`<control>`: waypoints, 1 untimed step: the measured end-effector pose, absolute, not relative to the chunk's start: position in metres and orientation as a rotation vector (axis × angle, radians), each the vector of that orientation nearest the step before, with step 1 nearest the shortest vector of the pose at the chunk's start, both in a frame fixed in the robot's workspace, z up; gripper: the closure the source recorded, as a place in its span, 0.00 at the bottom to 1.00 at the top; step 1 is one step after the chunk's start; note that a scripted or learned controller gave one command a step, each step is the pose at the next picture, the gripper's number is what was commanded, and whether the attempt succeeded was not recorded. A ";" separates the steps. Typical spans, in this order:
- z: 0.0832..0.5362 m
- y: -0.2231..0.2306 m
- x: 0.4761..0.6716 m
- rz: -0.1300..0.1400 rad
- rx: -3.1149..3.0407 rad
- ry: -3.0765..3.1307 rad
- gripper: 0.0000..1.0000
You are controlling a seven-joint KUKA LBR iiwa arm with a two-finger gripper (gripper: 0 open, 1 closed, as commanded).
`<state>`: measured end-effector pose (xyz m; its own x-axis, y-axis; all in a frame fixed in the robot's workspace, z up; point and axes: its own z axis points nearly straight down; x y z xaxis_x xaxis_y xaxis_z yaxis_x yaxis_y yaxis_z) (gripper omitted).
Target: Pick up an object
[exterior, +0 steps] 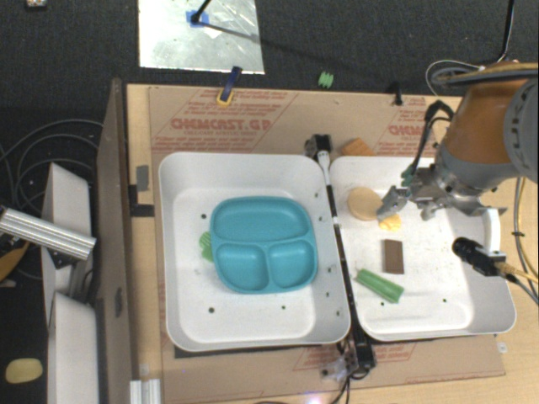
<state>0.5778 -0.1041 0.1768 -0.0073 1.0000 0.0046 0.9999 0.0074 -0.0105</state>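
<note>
The tool [392,204] hangs over the small yellow block [389,222]; its grip cannot be told. The block looks light and stiff, best pinched across its sides.

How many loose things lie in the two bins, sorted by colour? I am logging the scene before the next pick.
Blue: 1, the divided tray in the left bin.
Green: 2, a stick in the right bin and a piece tucked beside the tray.
Tan: 1, a round disc.
Yellow: 1, a small piece at the gripper.
Brown: 1, a block.
Total: 6
</note>
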 end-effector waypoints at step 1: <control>0.081 -0.120 0.544 -0.001 -2.223 -2.218 0.00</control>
<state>0.5445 -0.1197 0.0810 0.0021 1.0000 0.0012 1.0000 -0.0021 -0.0007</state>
